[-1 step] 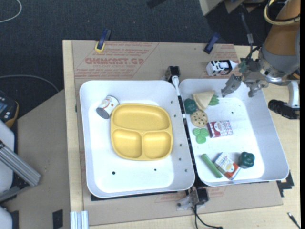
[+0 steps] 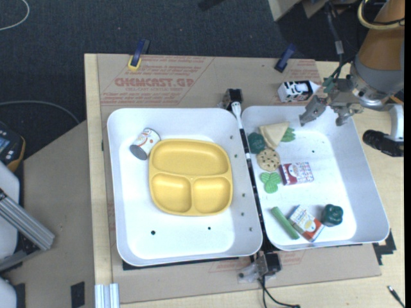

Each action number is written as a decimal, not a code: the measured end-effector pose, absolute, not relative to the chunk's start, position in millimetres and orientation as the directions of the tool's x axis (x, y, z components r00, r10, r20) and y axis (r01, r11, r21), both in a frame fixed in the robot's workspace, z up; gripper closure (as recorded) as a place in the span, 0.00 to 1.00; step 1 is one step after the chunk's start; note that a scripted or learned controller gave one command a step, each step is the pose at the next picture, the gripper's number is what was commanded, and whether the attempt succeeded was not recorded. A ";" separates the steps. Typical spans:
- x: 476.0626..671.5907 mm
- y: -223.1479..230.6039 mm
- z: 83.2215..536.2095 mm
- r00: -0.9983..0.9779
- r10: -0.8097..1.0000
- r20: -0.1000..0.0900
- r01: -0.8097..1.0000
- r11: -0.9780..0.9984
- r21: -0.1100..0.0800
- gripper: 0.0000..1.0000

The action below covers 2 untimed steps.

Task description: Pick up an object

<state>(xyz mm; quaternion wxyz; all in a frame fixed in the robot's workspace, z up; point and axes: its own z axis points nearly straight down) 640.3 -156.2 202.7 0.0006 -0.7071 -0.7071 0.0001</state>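
Note:
My gripper (image 2: pixel 325 115) hovers over the far edge of the right bin (image 2: pixel 350 165), its fingers (image 2: pixel 310 115) spread open with nothing between them. Just left of it and slightly nearer lies a pale sandwich wedge (image 2: pixel 275 133). Further forward are a dark green round piece (image 2: pixel 257 143), a cookie (image 2: pixel 268 159), a green leafy piece (image 2: pixel 271 182) and a maroon carton (image 2: pixel 297 172). Near the front rim lie a green stick (image 2: pixel 283 222), a small orange-and-white box (image 2: pixel 304 222) and a dark green pepper (image 2: pixel 332 214).
The left bin (image 2: pixel 128 197) holds a yellow divided plate (image 2: pixel 191 175) and a small can (image 2: pixel 144 143) on its side. A black-and-white toy (image 2: pixel 297 90) sits on the bench behind the right bin. A black divider (image 2: pixel 243 146) runs between the bins.

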 end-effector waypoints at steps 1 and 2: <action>642.9 -157.8 139.6 0.000 1.000 0.002 1.000 0.000 -0.007 0.00; 642.0 -156.8 86.3 0.000 1.000 0.002 1.000 0.000 -0.007 0.00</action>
